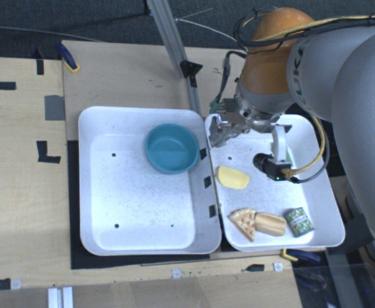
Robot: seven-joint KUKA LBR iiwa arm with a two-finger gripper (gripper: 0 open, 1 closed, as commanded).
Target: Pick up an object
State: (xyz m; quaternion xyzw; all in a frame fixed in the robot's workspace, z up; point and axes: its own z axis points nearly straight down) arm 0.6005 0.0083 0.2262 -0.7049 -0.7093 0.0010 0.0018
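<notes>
Looking down on the right bin (325,236), we count four small candidates: a yellow piece (233,178) near the bin's middle, and along the near edge a pizza slice (243,223) touching a bread roll (270,224), with a small green can (298,221) just beside them. We judge them all light, probably toy food; the yellow piece looks smooth and rounded, so it may slip unless we pinch it across its narrow width, while the roll seems softer-shaped and easier to take across its middle. The can looks stiff and would suit a pinch across its sides. A blue bowl (171,147) sits in the left bin (97,191), awkward except by its rim. Our gripper (224,131) hangs over the far left corner of the right bin, above the yellow piece; we see nothing held, and we cannot tell how wide it stands.
</notes>
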